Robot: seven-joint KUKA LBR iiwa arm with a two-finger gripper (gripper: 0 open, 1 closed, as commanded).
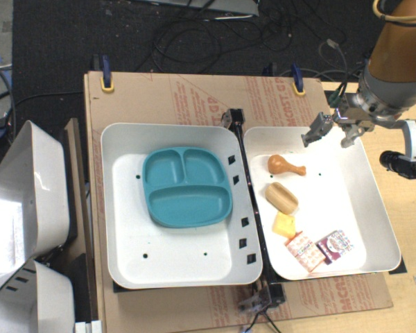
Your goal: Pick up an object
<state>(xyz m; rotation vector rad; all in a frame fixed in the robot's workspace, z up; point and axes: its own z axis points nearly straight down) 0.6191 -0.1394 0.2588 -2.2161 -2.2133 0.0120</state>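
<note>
In the right bin [374,207] lie an orange drumstick [284,165], a tan bread roll [282,198], a yellow cheese wedge [284,225], a red-and-white packet [305,252] and a purple-and-white packet [335,244]. My gripper [332,132] hangs above the bin's far edge, up and to the right of the drumstick. Its two fingers [314,132] stand spread apart with nothing between them.
The left bin [118,186] holds a teal divided plate [188,186]. Both bins rest on a brown board [194,96] held by clamps at the back. Grey tubs [21,200] stand off the bench's left side. Cables lie behind on the dark floor.
</note>
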